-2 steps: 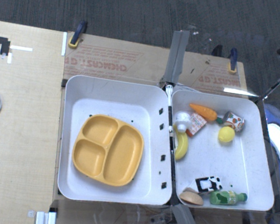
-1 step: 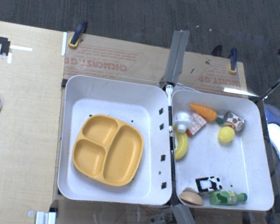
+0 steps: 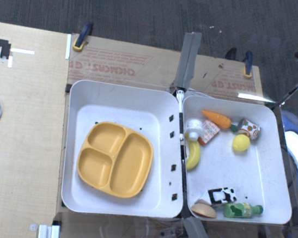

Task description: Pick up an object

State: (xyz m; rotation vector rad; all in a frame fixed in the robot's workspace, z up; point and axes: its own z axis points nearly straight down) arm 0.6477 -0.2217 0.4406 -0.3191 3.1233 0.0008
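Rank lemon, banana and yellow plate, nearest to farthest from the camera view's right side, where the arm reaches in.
1. Lemon, right bin, toward its far right part.
2. Banana, right bin, against its left wall.
3. Yellow plate, middle of the left bin.
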